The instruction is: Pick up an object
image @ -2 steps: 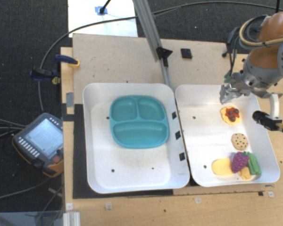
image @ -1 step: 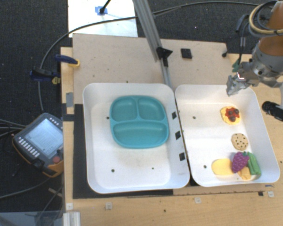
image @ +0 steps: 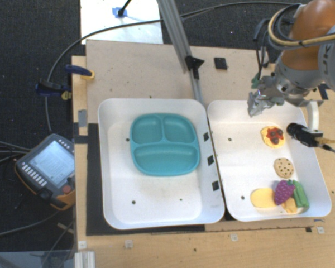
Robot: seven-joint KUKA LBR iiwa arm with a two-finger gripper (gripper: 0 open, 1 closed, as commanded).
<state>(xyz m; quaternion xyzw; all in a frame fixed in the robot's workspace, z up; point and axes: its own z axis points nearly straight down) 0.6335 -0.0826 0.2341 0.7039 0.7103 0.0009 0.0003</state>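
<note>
arm (image: 315, 35): upper right of the frame, reaching in over the right bin's top edge.
gripper (image: 258, 104): above the upper left part of the right bin (image: 234, 166), over bare white floor; nothing seen in it.
gripper state: apart or together cannot be told from this angle.
tart (image: 273, 137): round, yellow with a red top, in the right bin's upper right part; the nearest toy to the gripper, just below and right of it in the frame, and apart from it.
cookie (image: 283, 167): below the tart, near the bin's right wall, farther from the gripper.
grapes (image: 284, 191): purple, in the bin's lower right corner, well apart from the gripper.
yellow slice (image: 261, 198): touching the grapes on their left.
green piece (image: 300, 195): touching the grapes on their right.
left bin (image: 117, 200): left of centre, beside the right bin.
plate (image: 164, 144): teal, three compartments, in the left bin's upper half.
pendant (image: 47, 169): grey and orange, at the frame's left edge, off the bench.
</note>
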